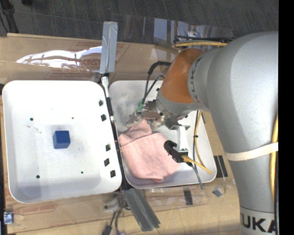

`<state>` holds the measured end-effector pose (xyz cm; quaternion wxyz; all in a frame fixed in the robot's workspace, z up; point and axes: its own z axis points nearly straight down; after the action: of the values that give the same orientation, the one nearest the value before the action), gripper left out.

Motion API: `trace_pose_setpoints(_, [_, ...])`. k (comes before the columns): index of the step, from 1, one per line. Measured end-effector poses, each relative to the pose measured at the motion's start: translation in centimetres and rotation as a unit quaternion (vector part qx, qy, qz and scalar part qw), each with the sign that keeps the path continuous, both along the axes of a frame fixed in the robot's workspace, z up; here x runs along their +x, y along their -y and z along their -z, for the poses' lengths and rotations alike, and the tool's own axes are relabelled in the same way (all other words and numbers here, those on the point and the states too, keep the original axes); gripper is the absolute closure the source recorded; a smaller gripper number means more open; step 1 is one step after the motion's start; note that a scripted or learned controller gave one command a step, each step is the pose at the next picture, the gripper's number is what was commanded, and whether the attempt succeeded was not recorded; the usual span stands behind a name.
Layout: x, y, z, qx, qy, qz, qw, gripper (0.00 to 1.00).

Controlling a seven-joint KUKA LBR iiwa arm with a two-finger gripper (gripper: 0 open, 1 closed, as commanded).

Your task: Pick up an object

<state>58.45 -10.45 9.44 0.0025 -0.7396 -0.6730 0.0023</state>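
Left bin (19, 131) is wide open, just a small blue cube (61, 139) sitting near its middle. Right bin (118, 94) is tight: pink cloth (148, 153) fills its near half, and the arm (220, 82) hangs over its right side.

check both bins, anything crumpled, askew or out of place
The pink cloth in the right bin lies bunched and folded on itself, its top corner rucked up beside the gripper. The blue cube sits squarely in the left bin. Nothing looks spilled or damaged.
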Motion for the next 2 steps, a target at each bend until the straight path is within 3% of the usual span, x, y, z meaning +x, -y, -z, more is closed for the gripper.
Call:
trace_pose_setpoints(1, [0.0,0.0,-1.0,-0.0003,-0.001,-0.002,1.0,1.0])
trace_pose_setpoints(2, [-0.3,6.3,0.2,-0.0012,0.003,0.12,0.9928,1.0])
